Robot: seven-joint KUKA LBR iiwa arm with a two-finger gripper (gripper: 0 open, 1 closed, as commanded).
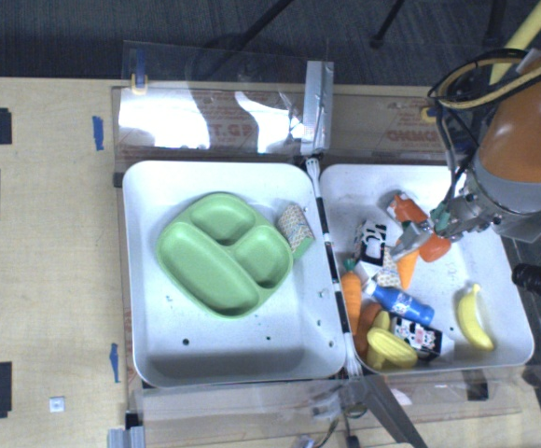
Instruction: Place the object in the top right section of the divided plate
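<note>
A green divided plate [222, 254] lies tilted in the left bin [159, 343], with two small sections on its upper and right side and one long section at the lower left. A small patterned object [295, 227] rests against the plate's right rim. My gripper [420, 237] hangs low over the right bin [504, 250], right above a heap of toys. An orange piece [436, 248] lies just beneath it, and a red-orange one [407, 207] sits just behind it. Whether anything is held is hidden.
The right bin holds a carrot [351, 297], a blue bottle [399, 303], a banana [474, 317], a yellow toy [389, 348] and black-and-white items [373, 241]. A metal divider [317, 110] stands behind the bins. Cables loop over the arm at the upper right.
</note>
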